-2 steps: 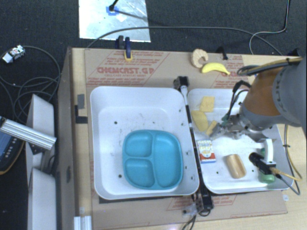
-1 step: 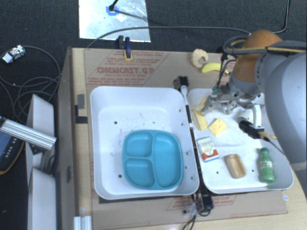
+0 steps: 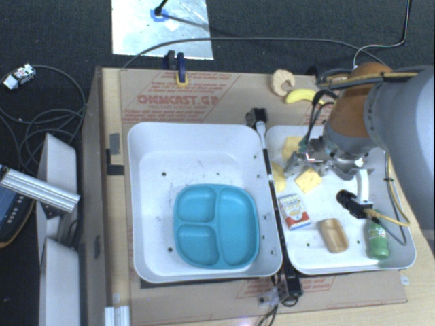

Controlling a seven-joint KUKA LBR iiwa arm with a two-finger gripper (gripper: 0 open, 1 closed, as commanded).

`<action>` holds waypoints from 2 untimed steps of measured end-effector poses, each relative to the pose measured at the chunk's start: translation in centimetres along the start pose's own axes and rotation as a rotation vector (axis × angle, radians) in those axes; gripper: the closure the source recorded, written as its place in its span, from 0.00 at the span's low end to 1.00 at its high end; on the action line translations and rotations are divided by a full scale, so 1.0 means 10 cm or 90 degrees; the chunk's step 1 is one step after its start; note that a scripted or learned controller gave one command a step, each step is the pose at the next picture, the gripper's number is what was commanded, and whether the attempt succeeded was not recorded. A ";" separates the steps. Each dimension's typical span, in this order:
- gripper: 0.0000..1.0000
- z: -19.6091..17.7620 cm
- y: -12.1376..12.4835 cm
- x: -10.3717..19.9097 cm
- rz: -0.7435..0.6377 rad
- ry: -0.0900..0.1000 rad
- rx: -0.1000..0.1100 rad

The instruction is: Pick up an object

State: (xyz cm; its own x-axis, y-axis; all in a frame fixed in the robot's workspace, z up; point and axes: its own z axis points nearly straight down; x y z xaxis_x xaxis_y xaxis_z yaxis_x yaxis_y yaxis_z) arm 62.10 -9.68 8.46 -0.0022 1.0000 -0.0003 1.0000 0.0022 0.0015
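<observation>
The yellow cheese-like block (image 3: 308,180) lies in the right bin (image 3: 401,253), near its far left corner, just below the end effector (image 3: 314,160). Whether the end effector is wide or narrow I cannot tell. A good grasp likely means descending straight, centred on the block, clear of the small box (image 3: 293,211) nearby.

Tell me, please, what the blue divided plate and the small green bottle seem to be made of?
The blue divided plate looks like moulded plastic: uniform colour, rounded compartment ridges, soft sheen. The small green bottle also seems plastic, glossy with a highlight, though it is too small to be sure.
</observation>
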 end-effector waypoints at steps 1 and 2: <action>0.00 0.00 -0.15 0.06 0.001 0.000 0.000; 1.00 -0.16 -0.12 0.03 0.001 -0.004 -0.007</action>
State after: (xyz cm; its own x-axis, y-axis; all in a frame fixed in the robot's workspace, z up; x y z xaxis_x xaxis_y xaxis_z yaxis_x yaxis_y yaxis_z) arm 60.95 -9.35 10.04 -0.0009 1.0000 -0.0058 0.9999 0.0010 0.0128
